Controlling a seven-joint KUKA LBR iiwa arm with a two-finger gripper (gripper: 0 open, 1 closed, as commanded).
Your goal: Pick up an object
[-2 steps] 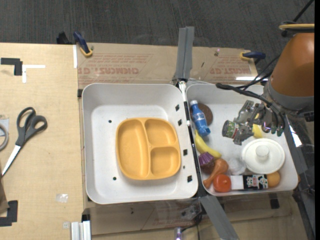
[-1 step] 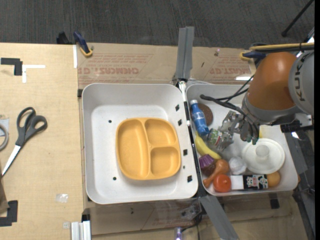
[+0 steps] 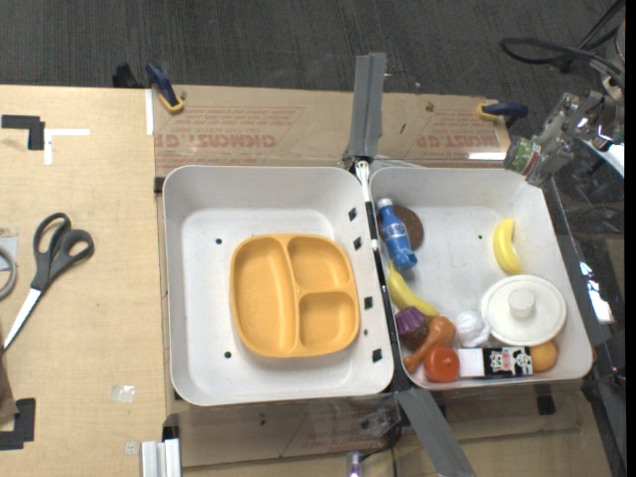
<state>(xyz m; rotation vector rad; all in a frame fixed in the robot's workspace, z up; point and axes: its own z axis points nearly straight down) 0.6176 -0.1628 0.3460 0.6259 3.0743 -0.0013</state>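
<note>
The right bin (image 3: 467, 192) holds several small objects. A blue bottle (image 3: 397, 235) lies against its left wall, partly over a brown round thing (image 3: 412, 229). A yellow banana (image 3: 507, 245) lies near the right wall and a second banana (image 3: 407, 293) lies below the bottle. Along the front are a white round lidded bowl (image 3: 523, 309), a purple piece (image 3: 409, 323), a carrot (image 3: 431, 335), a red tomato (image 3: 441, 365), a black-and-white box (image 3: 502, 362) and an orange (image 3: 544, 358). My gripper (image 3: 545, 153) hangs above the bin's far right corner, apart from all of them, with nothing seen in it.
The left bin (image 3: 189, 296) holds a yellow divided plate (image 3: 295, 293). Scissors (image 3: 48, 261) lie on the wooden bench to the left. A grey bar (image 3: 367, 107) runs back from between the bins. Cables and dark gear crowd the right side.
</note>
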